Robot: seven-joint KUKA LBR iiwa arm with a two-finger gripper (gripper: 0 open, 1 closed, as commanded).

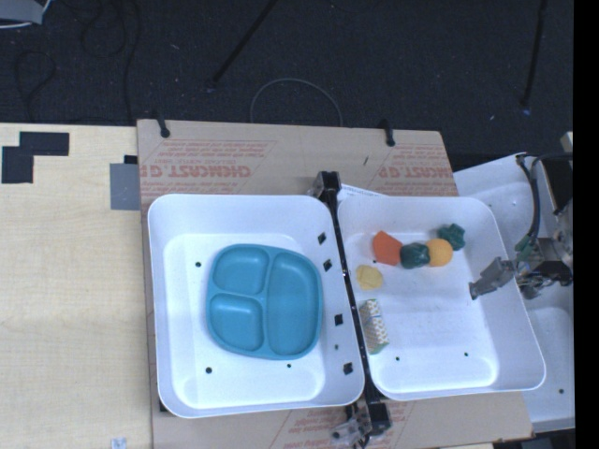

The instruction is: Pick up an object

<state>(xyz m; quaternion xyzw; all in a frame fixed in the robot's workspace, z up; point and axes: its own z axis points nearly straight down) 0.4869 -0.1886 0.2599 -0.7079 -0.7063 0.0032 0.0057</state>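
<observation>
Camera view. Gripper (496, 277) hovering at right rim of right bin (440, 368), holding nothing; finger spread not resolvable, cannot tell.

Candidate objects clustering in far half of right bin: orange piece (386, 247), dark green piece (414, 255), yellow-orange ball (439, 253) and teal piece (453, 235) touching in a row; pale yellow piece (370, 276) just beside; ribbed pale item (374, 324) lying against the divider.

Left bin (178, 344) carrying blue sectioned tray (264, 300).

Risks, judged: fingers straddling two touching pieces, ball rolling off, wall blocking a grasp on the ribbed item.

Cardboard (281, 162) print reading inverted, seemingly "CHEMCAST G.P."; uncertain.

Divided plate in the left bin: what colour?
Blue, plain with no pattern; the divided plate shows clearly in the camera view.
</observation>
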